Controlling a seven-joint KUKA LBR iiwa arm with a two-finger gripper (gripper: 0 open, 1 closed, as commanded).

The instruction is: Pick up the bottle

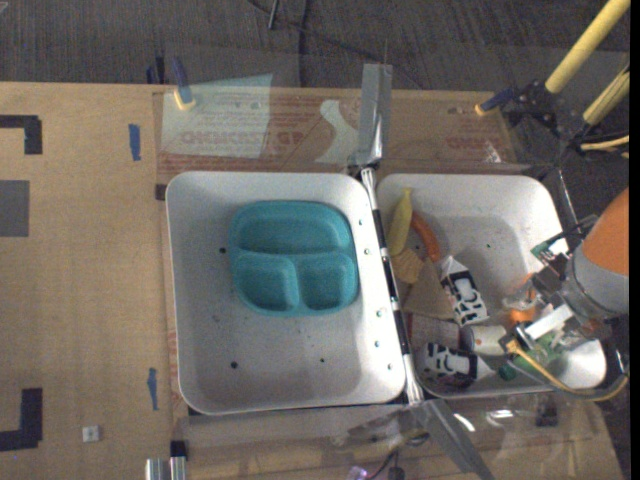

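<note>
White bins side by side on bench (80, 298). Left bin (200, 348): teal divided tray (293, 256) near its centre. Right bin (500, 203): banana (400, 220), orange piece, black-and-white items, brown wedge. Bottle (483, 340) lies near bin's front right, just beside gripper (532, 336). Arm low over that corner. Gripper state: cannot tell.

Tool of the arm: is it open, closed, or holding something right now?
Tool: low over the right bin, among the cluttered items; whether it is open, closed or holding anything cannot be told.
</note>
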